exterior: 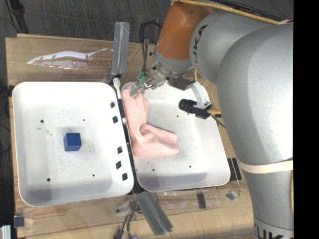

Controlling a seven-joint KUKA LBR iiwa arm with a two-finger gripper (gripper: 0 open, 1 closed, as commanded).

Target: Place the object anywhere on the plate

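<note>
A pink cloth (149, 133) lies in the right bin (199, 158), along its left wall. Its upper end is drawn up into a narrow strip that reaches my gripper (140, 82) at the bin's far left corner. The gripper is shut on that upper end of the cloth, while the lower part rests bunched on the bin floor. A small blue cube (73, 141) sits alone on the floor of the left bin (30, 113), well away from the gripper.
The grey arm with its orange band (179, 29) covers the right side of the view and overhangs the right bin's far edge. A black cable fitting (193, 107) sticks out below the wrist. A ridge with black clips (121, 133) divides the two bins.
</note>
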